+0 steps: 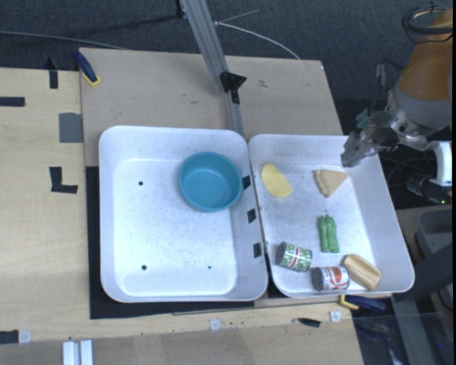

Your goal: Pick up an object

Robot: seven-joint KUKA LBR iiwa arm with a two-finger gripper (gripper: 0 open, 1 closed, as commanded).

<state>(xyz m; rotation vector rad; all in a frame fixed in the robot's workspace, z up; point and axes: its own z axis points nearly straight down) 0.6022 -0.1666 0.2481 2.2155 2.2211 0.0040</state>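
Evidently got nothing lifted yet: judged the pick wholly ahead, with descending, closing and raising all left to do. Found nearest, in the right bin, a red-and-white can on its side, touching a tan bread roll, with a green-and-white can just beside it toward the left bin. Noted farther back a green stick-shaped piece alone in mid-bin, then a yellow rounded piece and a tan wedge toward the far wall, apart from each other. Saw in the left bin a single blue bowl, upright, toward its far side. Placed the end effector over the right bin's far corner, just beside the tan wedge, probably the nearest candidate. Could not tell how far open it was; made out nothing in its hold. Passed over the bare tabletop beyond.
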